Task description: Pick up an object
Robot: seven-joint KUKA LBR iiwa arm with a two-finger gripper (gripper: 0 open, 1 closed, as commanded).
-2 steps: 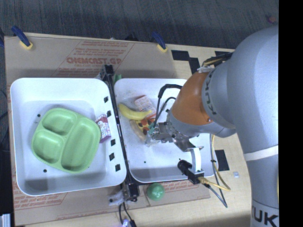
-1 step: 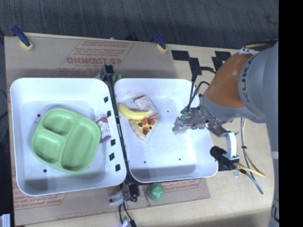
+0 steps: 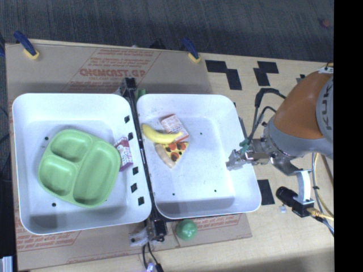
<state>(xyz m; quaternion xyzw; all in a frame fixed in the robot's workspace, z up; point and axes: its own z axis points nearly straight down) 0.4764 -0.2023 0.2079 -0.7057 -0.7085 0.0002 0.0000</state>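
Over right bin's (image 3: 227, 103) right rim: gripper (image 3: 235, 160), fingers' spread unreadable, nothing seen held. Banana (image 3: 163, 134), pizza slice (image 3: 173, 151) and small packet (image 3: 172, 122) clustered at bin's left. Best: cross leftward, descend on banana's midsection, straddling its width.

Red "CHEMCAST GP" lettering, upside down, on the brown cardboard sheet (image 3: 113, 67) behind the bins.

The bench (image 3: 283, 248) bears a printed cardboard sheet (image 3: 113, 69) with two white bins (image 3: 22, 169) side by side; a green ball (image 3: 185, 229) lies at their front edge.
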